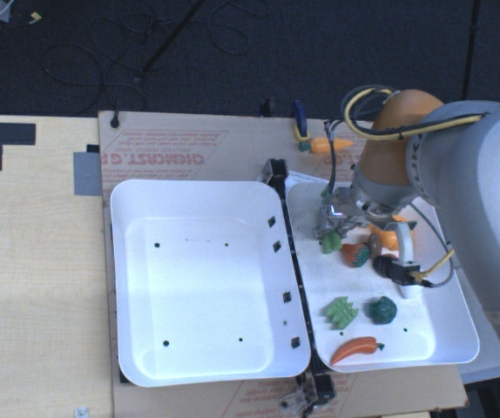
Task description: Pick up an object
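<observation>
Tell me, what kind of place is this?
Probably a robotics lab or test bench. A grey robot arm with an orange band reaches over two shallow white plastic bins, small toy foods like a red-orange plastic chili pepper lie in one, and loose black cables trail behind.

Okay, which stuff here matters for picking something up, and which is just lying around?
For the job:
gripper
small green piece beside it
red-orange round toy
light green leafy toy
dark green round toy
red-orange pepper toy
right white bin

Lying about:
left white bin
loose cables on the dark floor
</observation>
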Robot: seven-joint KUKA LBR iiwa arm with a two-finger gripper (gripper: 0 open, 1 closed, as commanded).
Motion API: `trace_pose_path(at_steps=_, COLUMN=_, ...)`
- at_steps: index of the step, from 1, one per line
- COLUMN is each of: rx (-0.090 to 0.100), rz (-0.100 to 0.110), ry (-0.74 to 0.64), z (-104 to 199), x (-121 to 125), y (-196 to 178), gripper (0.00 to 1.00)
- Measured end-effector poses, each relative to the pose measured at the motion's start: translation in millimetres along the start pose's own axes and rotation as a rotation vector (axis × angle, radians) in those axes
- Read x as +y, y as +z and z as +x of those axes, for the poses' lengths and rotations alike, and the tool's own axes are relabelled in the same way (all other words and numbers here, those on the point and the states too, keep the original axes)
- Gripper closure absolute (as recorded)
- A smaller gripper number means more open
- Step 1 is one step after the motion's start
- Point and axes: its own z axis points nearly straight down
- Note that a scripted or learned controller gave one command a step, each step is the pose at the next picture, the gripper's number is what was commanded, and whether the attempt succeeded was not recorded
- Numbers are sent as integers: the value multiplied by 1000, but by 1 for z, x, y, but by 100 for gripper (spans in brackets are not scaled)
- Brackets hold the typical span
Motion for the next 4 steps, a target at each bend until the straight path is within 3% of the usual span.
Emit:
trace_pose_path(at_steps=1, rx=1, rz=4, ry=2, z=-32, x=-67, y=0, gripper=100)
trace_pose_path(at_steps=2, rx=-1, rz=-5, ry=-1, z=-20, x=-51, y=-84, gripper=100)
trace_pose_path(at_steps=3, rx=2, rz=6, ry=2, z=-47, x=-118, y=-25, gripper=100)
trace_pose_path(at_steps=4, rx=0, rz=-5, ry=-3, z=69, x=-89, y=-102, gripper=100)
